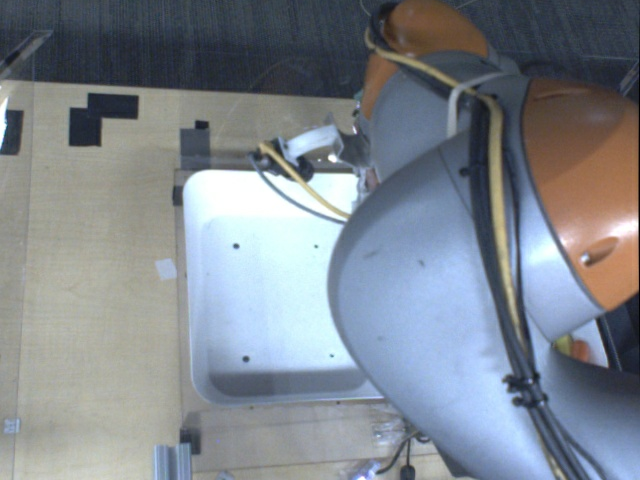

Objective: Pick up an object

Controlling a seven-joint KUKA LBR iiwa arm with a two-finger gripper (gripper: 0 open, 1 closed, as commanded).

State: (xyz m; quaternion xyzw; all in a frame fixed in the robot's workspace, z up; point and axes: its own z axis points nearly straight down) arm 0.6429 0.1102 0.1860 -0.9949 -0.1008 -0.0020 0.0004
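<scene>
The shallow white plastic bin (pixel 215 368) on the left lies on the pale wooden desk (pixel 90 348), its rounded rim visible along the left, top and bottom sides. The part of its floor that can be seen is plain white, marked by four small dark dots (pixel 236 246) near its corners, with a grey shadow along its lower wall. The big grey arm with orange bands (pixel 450 298) reaches in from the right and covers the bin's right side and everything beyond it, so the second bin's contents cannot be made out. At the arm's far end, over the bin's top rim, a pale grey and white fitting (pixel 318 144) sticks out to the left, with a yellow cable (pixel 315 196) and a black cable looping beneath it over the bin. Whether the tool is apart or together cannot be told from here. Under the arm at the right edge, a small yellow and red patch (pixel 572 347) peeps out; it may be an object to pick, but its shape is too hidden to tell. Small black brackets (pixel 194 144) sit at the bin's left corners. Black blocky marks (pixel 100 116) lie on the desk at the upper left, and a small pale tag (pixel 165 267) lies just left of the bin. Dark carpet (pixel 200 18) runs along the top.
</scene>
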